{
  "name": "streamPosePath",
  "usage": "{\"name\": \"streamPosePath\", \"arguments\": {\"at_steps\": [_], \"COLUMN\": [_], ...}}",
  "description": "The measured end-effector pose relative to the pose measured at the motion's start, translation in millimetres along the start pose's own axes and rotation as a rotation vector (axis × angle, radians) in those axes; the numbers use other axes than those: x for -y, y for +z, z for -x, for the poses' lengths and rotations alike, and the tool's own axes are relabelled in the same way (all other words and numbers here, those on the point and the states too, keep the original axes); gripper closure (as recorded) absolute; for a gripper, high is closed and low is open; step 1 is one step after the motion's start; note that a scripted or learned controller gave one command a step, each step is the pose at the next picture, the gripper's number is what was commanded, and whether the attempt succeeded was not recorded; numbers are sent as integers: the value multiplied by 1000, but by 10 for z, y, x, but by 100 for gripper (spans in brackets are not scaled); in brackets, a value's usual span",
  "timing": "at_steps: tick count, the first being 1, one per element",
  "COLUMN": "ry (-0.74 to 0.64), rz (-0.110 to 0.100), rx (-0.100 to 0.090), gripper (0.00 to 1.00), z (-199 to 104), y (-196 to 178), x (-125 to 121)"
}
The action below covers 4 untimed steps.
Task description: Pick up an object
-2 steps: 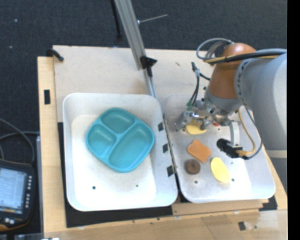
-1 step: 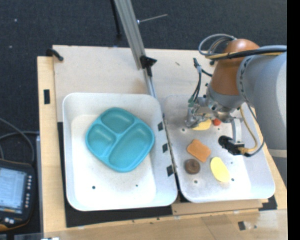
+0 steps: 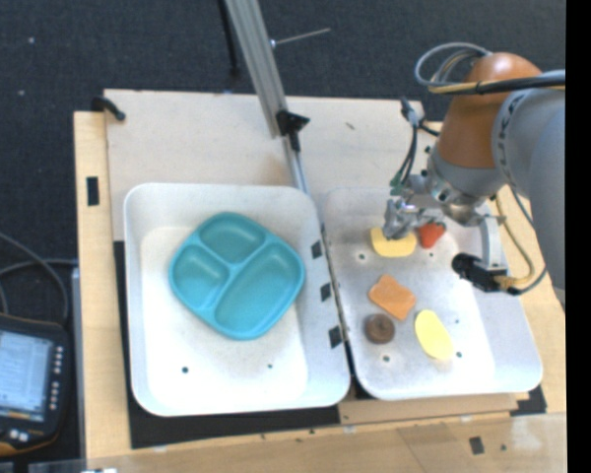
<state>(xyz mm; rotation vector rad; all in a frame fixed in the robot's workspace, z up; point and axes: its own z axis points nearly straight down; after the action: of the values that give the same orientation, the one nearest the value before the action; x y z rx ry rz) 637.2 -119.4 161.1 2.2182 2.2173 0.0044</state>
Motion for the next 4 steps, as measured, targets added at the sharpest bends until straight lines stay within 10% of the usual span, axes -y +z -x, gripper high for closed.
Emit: {"name": "streamPosePath", "arguments": {"at_steps": [2, 4], "ry": [-4, -7], "rz": [2, -5], "rx": [0, -2], "gripper": [100, 100], "z": [-70, -936], "y": [-1087, -1083], "x": [-74, 388]}}
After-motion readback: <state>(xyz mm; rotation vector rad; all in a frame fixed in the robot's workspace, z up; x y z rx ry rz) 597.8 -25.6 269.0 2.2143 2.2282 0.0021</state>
